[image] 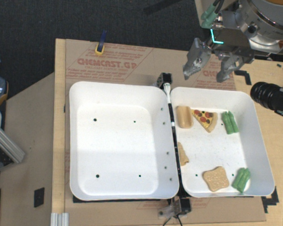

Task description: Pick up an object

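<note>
Holding nothing, the tool [208, 67] hovers above two green pieces [229, 122].

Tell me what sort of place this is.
Probably a robotics lab's grasping test bench: two shallow white bins clipped side by side on a cardboard sheet, toy food such as a pizza slice in the right bin, and an open gripper above it.

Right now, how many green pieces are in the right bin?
2. One green piece lies near the far edge, right of the pizza slice; the other green piece sits at the near right corner, beside the toast.
</note>
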Robot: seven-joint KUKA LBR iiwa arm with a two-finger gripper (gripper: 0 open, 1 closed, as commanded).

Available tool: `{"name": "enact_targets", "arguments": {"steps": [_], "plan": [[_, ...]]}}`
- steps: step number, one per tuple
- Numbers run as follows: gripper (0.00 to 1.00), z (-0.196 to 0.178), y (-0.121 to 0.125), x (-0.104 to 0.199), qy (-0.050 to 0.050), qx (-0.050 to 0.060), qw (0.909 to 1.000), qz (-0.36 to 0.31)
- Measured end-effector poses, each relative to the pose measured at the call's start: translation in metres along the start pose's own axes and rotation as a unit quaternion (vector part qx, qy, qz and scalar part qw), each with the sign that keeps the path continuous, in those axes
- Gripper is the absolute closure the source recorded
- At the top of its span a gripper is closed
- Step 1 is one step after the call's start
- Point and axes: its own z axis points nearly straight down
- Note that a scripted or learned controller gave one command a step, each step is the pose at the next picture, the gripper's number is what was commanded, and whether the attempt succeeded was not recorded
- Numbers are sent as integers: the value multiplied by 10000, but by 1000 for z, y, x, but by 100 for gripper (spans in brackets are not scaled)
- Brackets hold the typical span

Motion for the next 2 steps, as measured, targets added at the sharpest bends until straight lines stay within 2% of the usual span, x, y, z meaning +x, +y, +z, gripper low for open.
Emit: {"name": "enact_targets", "arguments": {"steps": [1,2], "plan": [[100,-11,1,1,3,-22,10000,-5],[100,23,-7,96,-7,48,10000,-37]]}}
